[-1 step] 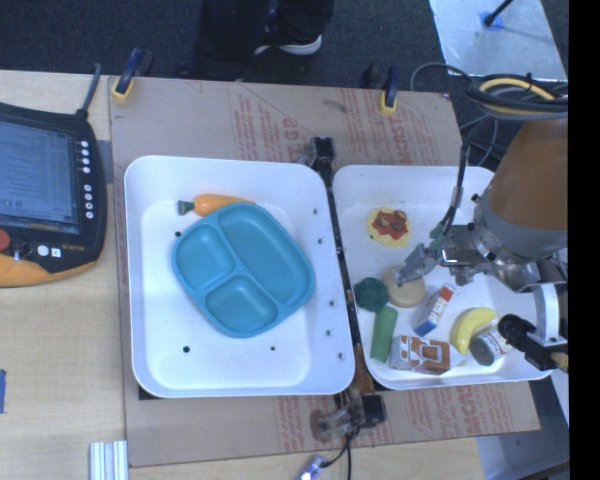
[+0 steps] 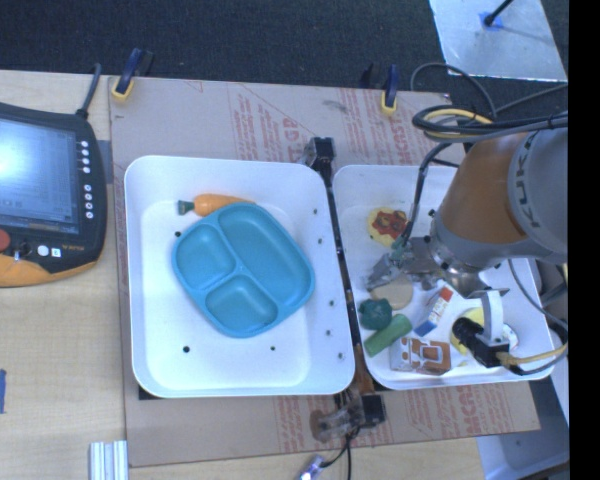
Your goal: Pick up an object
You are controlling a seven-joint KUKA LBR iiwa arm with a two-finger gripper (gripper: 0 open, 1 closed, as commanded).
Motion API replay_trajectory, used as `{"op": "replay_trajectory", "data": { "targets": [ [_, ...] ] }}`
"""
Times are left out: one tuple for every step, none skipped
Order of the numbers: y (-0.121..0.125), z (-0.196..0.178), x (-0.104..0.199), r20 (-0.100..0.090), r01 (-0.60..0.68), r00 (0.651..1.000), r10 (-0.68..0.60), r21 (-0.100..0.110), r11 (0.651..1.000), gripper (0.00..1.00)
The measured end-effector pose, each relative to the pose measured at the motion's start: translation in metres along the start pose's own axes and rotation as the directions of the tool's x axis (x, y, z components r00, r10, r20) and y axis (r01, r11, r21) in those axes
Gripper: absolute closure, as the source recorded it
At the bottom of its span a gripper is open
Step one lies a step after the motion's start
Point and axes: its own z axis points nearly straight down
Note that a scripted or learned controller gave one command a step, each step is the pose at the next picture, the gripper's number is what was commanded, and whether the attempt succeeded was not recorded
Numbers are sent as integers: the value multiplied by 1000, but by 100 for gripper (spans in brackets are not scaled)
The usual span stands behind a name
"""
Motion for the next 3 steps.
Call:
{"op": "replay_trajectory", "data": {
  "targets": [
    [53,-1,-10,-1,-2,1000,2,-1,1000,0],
    [110,-1,2,-2,-2,1000,2,-1,1000,0],
    [116,-1,-8,-2,-3,1000,3,-2,1000,0]
  ]
}}
